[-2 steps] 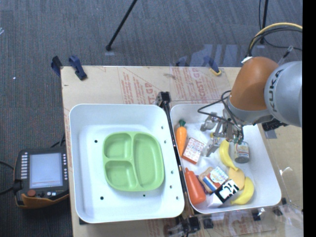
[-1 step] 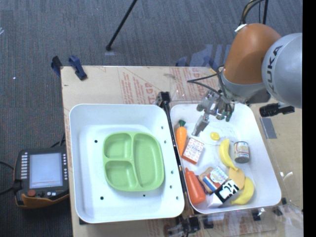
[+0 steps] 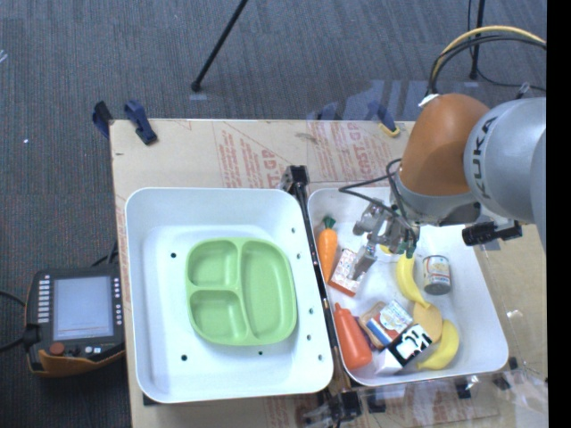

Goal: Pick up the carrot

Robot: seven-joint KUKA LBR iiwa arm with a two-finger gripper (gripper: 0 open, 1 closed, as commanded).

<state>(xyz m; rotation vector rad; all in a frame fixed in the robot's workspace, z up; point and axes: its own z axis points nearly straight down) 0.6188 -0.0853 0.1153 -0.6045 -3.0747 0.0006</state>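
Carrot lies at the right bin's left wall, gripper hovering just right of it.
The carrot (image 3: 327,250) runs near-to-far, green top pointing far. The gripper (image 3: 385,232) hangs over the right bin (image 3: 493,324); whether it is spread or closed I cannot tell. A green plate (image 3: 241,291) sits in the left bin (image 3: 147,239).

Two white bins (image 3: 143,239); one green plate (image 3: 241,291); two bananas (image 3: 409,279).
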